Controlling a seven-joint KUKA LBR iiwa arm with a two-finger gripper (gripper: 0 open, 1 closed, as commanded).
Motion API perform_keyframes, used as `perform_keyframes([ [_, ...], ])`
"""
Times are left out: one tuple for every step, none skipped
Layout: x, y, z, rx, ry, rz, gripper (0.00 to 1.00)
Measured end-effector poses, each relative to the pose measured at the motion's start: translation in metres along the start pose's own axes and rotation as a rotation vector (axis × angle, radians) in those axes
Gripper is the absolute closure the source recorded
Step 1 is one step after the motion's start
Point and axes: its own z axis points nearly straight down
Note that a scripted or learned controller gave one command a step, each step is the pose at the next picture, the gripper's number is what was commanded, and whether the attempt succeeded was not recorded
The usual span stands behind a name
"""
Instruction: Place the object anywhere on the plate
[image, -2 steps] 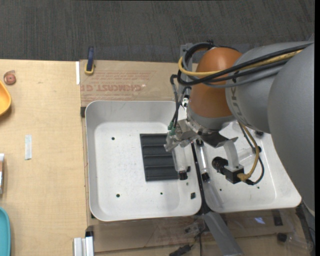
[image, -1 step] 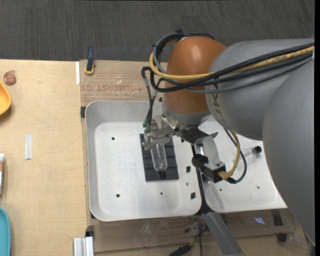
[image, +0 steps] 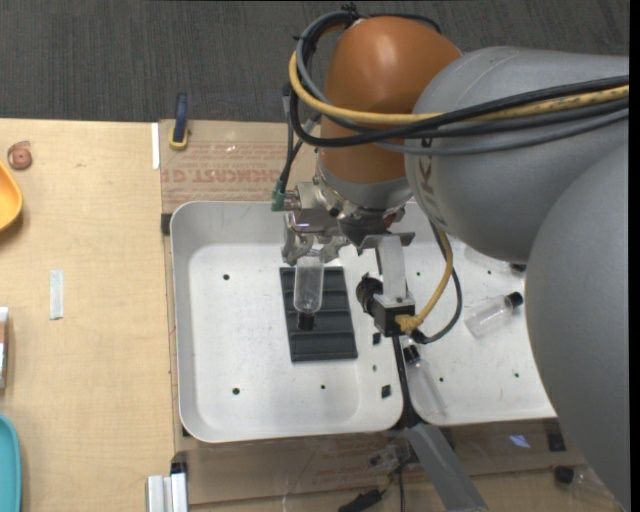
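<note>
In the left white bin (image: 200, 300), the gripper (image: 308, 262) pinches a clear tube (image: 307, 285) over the black plate (image: 325, 335).

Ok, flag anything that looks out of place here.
A clear vial lies on its side in the right bin, away from the black plate in the left bin. Another clear vial hangs below the gripper over the plate.

One camera, fixed above the table (image: 90, 300), looks down at a slant on both bins (image: 200, 330), fairly close.

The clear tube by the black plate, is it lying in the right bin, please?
No, the clear tube lies over the black plate in the left bin.
</note>
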Motion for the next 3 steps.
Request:
perform_keyframes([
  [-0.028, 0.09, 0.123, -0.001, 0.0, 0.018, 1.0],
  [-0.023, 0.105, 0.029, -0.002, 0.001, 0.035, 1.0],
  [0.024, 0.113, 0.016, -0.004, 0.001, -0.429, 1.0],
])
